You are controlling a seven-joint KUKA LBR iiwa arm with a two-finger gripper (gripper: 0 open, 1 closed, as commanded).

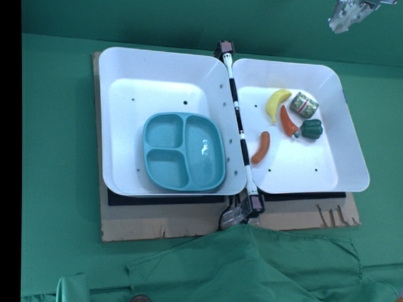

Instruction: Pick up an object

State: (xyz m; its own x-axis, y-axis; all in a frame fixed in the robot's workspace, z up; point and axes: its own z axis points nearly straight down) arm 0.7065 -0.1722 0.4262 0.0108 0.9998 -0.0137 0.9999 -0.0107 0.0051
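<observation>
Gripper point(345, 14) sits at the far right corner of the view, above the green backdrop, well beyond the bins. It's pale and blurred; can't tell its state. Nothing visible in it. It's well apart from every object.

Nearest below it is the right bin point(349, 162), white and shallow. All the loose items lie in its far half:
- can point(304, 104), small, green-labelled, on its side, nearest the far right of the group
- banana point(277, 102), yellow, just left of the can, curved
- pepper point(312, 129), dark green, just near-side of the can
- carrot point(288, 121), orange-red, slanted between banana and pepper, its near end just beside the pepper; can't tell whether they touch
- sausage point(261, 147), orange, lying alone left of the others, towards the divider

Near half of the right bin is bare white floor.

Divider point(238, 121), a thin white rod with dark ends, runs far to near between the two bins.

Left bin point(119, 74) holds a teal plate point(184, 151) with three compartments, resting flat in the near right part of the bin, close to the divider.

Both bins sit on cardboard point(138, 225) over a green table point(56, 137). Green cloth point(252, 263) is bunched at the near edge, overlapping the cardboard.
</observation>
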